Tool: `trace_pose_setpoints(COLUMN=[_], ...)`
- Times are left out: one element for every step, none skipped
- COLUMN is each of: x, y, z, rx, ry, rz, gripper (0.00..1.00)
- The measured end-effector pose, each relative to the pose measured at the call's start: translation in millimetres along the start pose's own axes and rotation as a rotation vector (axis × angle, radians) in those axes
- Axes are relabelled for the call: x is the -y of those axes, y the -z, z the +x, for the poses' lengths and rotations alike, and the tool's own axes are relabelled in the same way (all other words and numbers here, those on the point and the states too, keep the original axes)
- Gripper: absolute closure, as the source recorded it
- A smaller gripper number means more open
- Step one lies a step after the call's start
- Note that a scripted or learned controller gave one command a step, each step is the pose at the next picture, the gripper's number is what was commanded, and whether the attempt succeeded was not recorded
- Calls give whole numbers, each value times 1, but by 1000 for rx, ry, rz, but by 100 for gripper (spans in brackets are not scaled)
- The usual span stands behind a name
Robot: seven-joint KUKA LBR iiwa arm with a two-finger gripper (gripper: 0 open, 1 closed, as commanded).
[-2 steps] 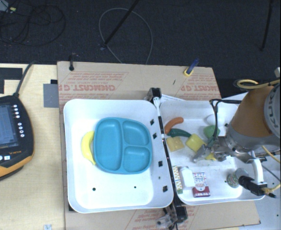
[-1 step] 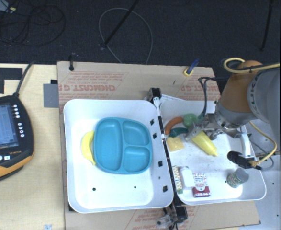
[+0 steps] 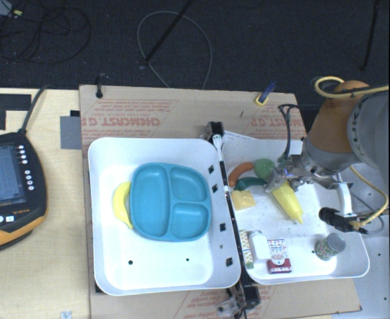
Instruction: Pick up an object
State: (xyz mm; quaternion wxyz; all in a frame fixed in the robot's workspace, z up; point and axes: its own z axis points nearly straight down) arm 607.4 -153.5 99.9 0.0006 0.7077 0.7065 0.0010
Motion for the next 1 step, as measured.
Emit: trace_pose_setpoints(x=[-35], y=[53], z=[58], rx=[0], ry=[8], rz=[-1], gripper=[100])
